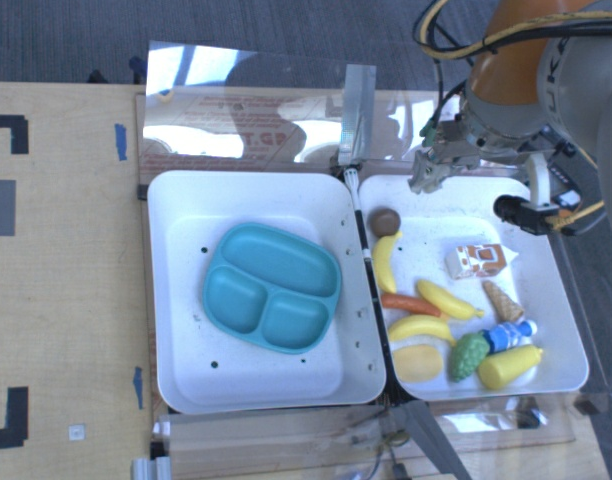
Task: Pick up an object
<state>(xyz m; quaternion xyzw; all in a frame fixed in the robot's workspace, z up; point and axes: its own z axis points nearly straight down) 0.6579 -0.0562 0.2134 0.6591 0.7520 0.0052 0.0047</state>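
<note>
My gripper (pixel 424 176) hangs over the far left corner of the right bin (pixel 571 318), with nothing visibly in it. Just below it in that bin lies a brown ball (pixel 385 220). Further toward the front are a small carton (pixel 476 260), a banana (pixel 385 260), a second banana (pixel 448 298), a third banana (pixel 419 328), a carrot (pixel 411 304), a cone (pixel 502 300), a blue bottle (pixel 509 335), a green broccoli piece (pixel 470 355), a yellow fruit (pixel 508 366) and a pale yellow lump (pixel 418 361).
The left bin (pixel 176 268) holds a blue divided plate (pixel 272 286). A metal divider post (pixel 357 118) stands behind the seam between the bins. The arm's grey body with its orange band (pixel 531 23) and cables looms over the right bin's far right.
</note>
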